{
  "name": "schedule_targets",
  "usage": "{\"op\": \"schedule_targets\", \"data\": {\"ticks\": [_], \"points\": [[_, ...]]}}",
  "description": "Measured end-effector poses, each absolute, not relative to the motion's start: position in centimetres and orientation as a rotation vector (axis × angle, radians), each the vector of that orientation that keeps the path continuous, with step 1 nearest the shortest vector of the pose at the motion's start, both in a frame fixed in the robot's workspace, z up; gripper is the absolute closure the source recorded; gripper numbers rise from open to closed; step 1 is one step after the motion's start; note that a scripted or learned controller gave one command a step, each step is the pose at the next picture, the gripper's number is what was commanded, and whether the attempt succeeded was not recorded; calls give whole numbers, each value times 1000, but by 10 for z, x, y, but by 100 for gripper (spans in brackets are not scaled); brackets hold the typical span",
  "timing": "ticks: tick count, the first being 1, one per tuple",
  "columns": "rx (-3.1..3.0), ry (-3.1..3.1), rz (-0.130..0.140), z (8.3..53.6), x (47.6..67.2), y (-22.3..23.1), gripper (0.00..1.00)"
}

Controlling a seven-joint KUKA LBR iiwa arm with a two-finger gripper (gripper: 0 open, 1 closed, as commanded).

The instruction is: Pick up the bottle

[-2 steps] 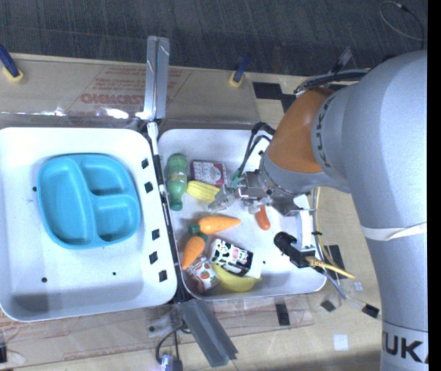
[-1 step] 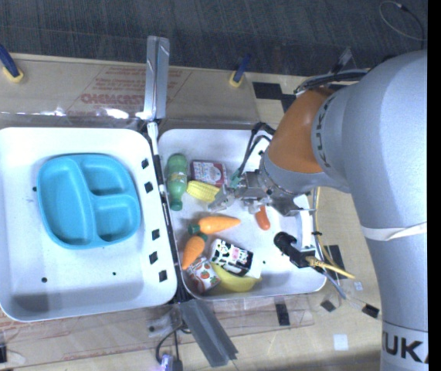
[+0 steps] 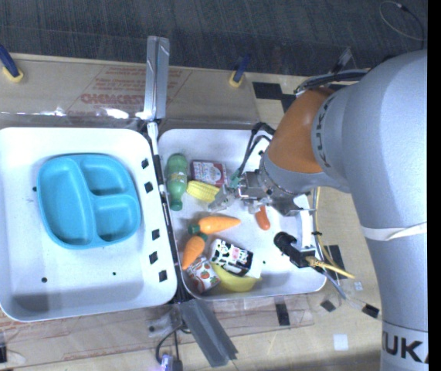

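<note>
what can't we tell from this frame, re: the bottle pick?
- Pincer, camera view: the grey arm covers most of it, so its state is unclear.
- Green bottle: lies by the right bin's left wall; label too small to read.
- Right bin: the arm hides its right part.
- Small packet beside the bottle: print blurred.
- Arm's base: cut off by the frame's right edge.

Bottle (image 3: 176, 179) lies in right bin (image 3: 282, 284) (tray (image 3: 89, 199) in left bin (image 3: 11, 284)).
</note>
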State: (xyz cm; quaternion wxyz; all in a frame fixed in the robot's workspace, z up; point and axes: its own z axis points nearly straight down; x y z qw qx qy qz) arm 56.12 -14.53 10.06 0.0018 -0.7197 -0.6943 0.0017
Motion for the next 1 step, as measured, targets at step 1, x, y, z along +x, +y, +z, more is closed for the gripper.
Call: {"op": "schedule_targets", "data": {"ticks": [1], "points": [[-2259, -2179, 5, 101, 561, -145, 0]]}}
